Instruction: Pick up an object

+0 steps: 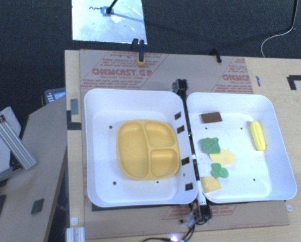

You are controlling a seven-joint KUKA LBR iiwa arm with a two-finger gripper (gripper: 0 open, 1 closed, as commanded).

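Note:
The right bin [271, 110] holds several small toy foods. A brown flat block [211, 117] lies near its back left. A yellow corn cob [257, 135] lies toward the right. A green leafy piece [209, 145] sits left of centre, with a pale yellow round piece [223, 158] just below it, a smaller green piece [220, 171] under that, and an orange-yellow wedge [210, 184] at the front left corner. The left bin [97, 135] carries a yellow divided plate [147, 149] with three compartments.
The two bins meet at a black-clipped seam [188, 140] down the middle. They rest on a cardboard sheet [120, 67] on the wooden bench. A metal plate [109, 13] lies on the dark floor behind. An aluminium rail [9, 140] slants at the far left.

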